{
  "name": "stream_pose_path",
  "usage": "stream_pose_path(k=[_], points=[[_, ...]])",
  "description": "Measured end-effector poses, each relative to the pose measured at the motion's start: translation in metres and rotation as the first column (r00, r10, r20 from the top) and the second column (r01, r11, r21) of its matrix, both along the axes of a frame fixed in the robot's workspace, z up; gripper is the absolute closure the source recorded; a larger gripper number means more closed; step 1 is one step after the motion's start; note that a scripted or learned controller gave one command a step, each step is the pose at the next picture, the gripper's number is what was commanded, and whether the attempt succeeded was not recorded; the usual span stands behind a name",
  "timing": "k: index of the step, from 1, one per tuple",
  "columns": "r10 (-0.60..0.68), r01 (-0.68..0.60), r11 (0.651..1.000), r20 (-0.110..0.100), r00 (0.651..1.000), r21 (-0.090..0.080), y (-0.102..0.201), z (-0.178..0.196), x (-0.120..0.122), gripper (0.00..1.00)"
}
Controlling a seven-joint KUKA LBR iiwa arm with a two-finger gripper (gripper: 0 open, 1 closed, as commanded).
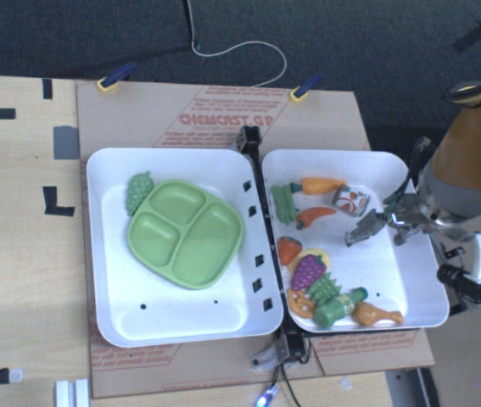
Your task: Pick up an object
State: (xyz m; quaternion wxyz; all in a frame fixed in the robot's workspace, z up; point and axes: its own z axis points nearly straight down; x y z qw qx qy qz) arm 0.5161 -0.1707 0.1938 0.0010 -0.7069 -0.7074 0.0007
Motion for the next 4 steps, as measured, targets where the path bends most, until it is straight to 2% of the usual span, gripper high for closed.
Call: stream_pose_path(k=[1, 2, 3, 4], points=[[0.001, -0.001, 1.000, 0.000, 1.000, 0.000, 0.001, 0.010, 0.000, 1.00], [0.008, -0.008, 1.000, 0.015, 1.000, -0.001, 0.050, 0.132, 0.017, 1.00], [0.002, -0.002, 1.000, 0.016, 1.000, -0.003, 0.055, 0.254, -0.025, 1.00], [-0.003, 0.003, 1.000, 0.003, 1.000, -0.002, 0.011, 0.256, -0.033, 1.00]])
